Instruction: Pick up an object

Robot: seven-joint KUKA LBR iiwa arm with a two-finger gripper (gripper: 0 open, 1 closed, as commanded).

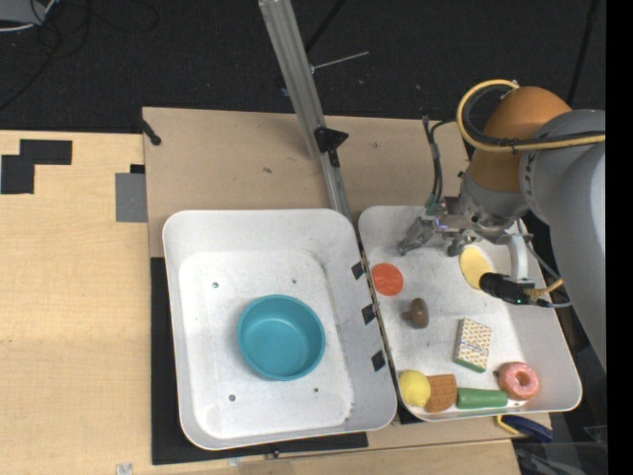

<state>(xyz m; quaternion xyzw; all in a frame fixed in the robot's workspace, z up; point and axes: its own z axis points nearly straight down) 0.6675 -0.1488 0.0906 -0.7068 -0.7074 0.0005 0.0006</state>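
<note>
My gripper [432, 237] hovers low over the far end of the right bin [564, 364], with its fingers spread open and nothing between them. Just right of it lies a yellow banana-like piece [476, 263]. An orange-red round thing [387, 280] and a small brown thing [418, 312] lie in front of the gripper, toward the bin's left side. Farther forward are a patterned box [473, 344], a pink donut [517, 379], a yellow lemon [413, 387], an orange-brown block [441, 392] and a green piece [481, 399].
The left bin [198, 255] holds a teal bowl [282, 336]. A slanted metal rail [302, 87] runs from the back down to the gap between the bins. The grey arm [564, 166] enters from the right over the right bin's far corner.
</note>
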